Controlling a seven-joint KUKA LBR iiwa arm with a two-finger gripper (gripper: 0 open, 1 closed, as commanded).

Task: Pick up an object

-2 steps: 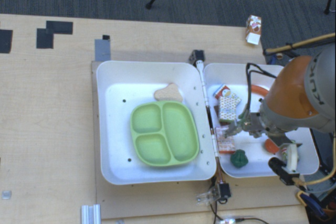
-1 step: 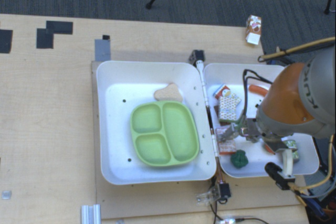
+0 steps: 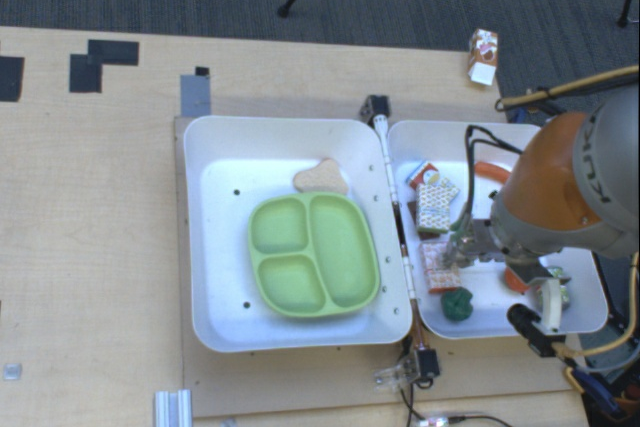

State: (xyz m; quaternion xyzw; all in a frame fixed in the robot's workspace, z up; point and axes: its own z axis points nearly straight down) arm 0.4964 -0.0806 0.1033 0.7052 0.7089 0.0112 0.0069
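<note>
The right bin (image 3: 592, 317) holds several small items. Among them are a red and green carton (image 3: 424, 176), a white patterned packet (image 3: 437, 206), a pinkish packet (image 3: 440, 267) and a dark green lump (image 3: 457, 305). An orange piece (image 3: 488, 171) lies at the back, and a red-orange piece (image 3: 514, 281) peeks out under the arm. My gripper (image 3: 463, 248) is low in this bin, at the right edge of the pinkish packet and just below the patterned packet. The wrist hides what lies beneath it.
The left bin (image 3: 215, 215) bears a light green divided plate (image 3: 313, 255), with a beige flat piece (image 3: 320, 177) behind it. A small carton (image 3: 483, 55) lies on the bench beyond the bins. The ridge between the bins (image 3: 392, 205) runs close to the gripper's left.
</note>
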